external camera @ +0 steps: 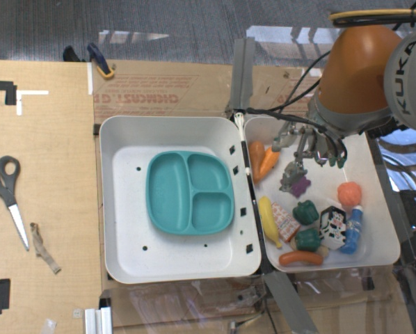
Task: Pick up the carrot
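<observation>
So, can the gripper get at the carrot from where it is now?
Probably yes. The gripper hangs in the right bin, just beside the carrot, and nothing lies on top of the carrot. The carrot sits close to the bin's left wall, which may hinder a clean grasp.

A grey carpeted floor (159, 5) is seen across the top. The left side is taken up by a pale wooden board (41, 186), on which black marks and a strip of white tape (33, 94) are set. Scissors (6, 193) are laid flat near the board's left edge, with a scrap of brown tape (44, 249) just beside them. Brown cardboard (166, 92) bearing red print is spread behind the bins, and a blue and yellow clamp (100, 60) is fixed at its top left corner. Even, soft light is cast throughout.
</observation>
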`<action>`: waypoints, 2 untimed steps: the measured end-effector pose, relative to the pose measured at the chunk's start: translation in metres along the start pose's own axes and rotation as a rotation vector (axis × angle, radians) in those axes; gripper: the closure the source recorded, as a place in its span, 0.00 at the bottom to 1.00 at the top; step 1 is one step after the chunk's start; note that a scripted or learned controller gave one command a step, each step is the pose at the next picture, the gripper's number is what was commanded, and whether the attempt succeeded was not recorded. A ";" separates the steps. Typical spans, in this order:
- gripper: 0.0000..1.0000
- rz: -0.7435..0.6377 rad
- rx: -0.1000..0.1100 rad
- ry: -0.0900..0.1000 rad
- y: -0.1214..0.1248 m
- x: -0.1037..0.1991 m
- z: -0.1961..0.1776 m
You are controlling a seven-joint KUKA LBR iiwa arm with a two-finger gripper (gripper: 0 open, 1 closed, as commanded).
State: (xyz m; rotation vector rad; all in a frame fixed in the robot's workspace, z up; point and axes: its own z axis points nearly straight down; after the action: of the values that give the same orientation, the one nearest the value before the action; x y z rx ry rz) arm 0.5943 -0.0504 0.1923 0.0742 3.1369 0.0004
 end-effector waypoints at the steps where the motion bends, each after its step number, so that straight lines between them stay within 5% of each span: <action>1: 0.00 -0.055 0.001 -0.001 -0.041 -0.060 0.072; 2: 0.00 -0.086 0.001 -0.020 -0.037 -0.071 0.089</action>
State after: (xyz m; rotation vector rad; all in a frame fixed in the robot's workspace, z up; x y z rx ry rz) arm 0.6640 -0.0909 0.1035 -0.0601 3.1174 -0.0019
